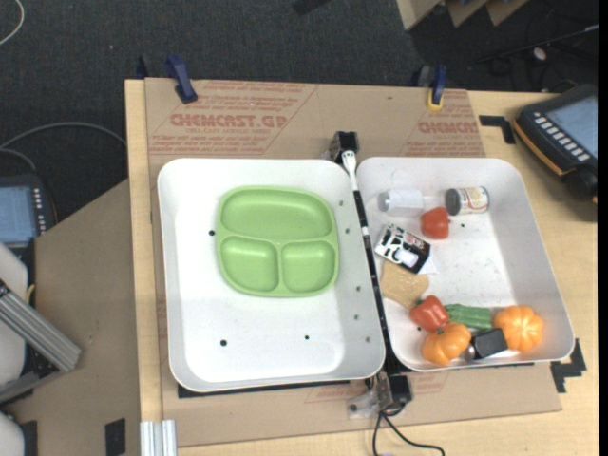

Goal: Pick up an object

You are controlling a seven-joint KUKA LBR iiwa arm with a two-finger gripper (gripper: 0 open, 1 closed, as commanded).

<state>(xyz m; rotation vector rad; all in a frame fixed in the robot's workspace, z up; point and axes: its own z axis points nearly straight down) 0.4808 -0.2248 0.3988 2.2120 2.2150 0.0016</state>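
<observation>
Green divided plate (pixel 277 240) in left bin (pixel 190 340) | toys in right bin (pixel 532 255)

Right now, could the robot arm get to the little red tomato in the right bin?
Probably yes. The red tomato lies uncovered in the right bin, with only a small jar close beside it.

"CHEMCAST", apparently, on bench board (pixel 228 120)
</observation>
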